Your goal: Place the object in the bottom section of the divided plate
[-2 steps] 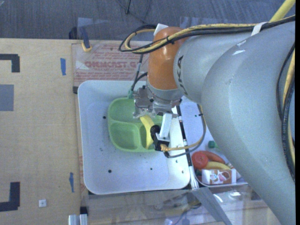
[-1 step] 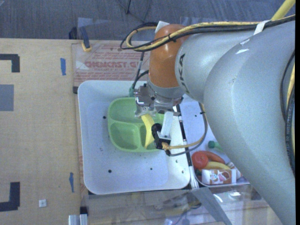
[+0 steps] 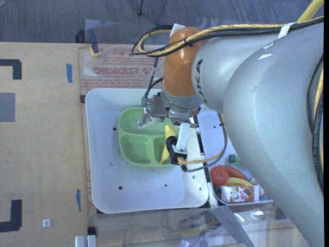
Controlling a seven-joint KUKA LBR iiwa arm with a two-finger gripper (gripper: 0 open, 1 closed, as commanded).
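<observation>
A light green divided plate [image 3: 138, 140] lies in the left white bin [image 3: 103, 179], towards its upper middle. My gripper [image 3: 146, 118] hangs over the plate's upper section, close to its surface; I cannot make out anything held in it. A yellow object [image 3: 168, 134] sits at the plate's right edge, partly hidden by the wrist hardware. The two lower sections of the plate look bare. The grey arm with its orange band [image 3: 180, 71] covers the plate's upper right part.
The right bin [image 3: 241, 202] holds a red round item [image 3: 220, 174], a yellow banana-like piece [image 3: 238, 181], a small printed box [image 3: 239, 193] and a green bit [image 3: 232, 159]. A cardboard sheet [image 3: 41, 138] lies left of the bins.
</observation>
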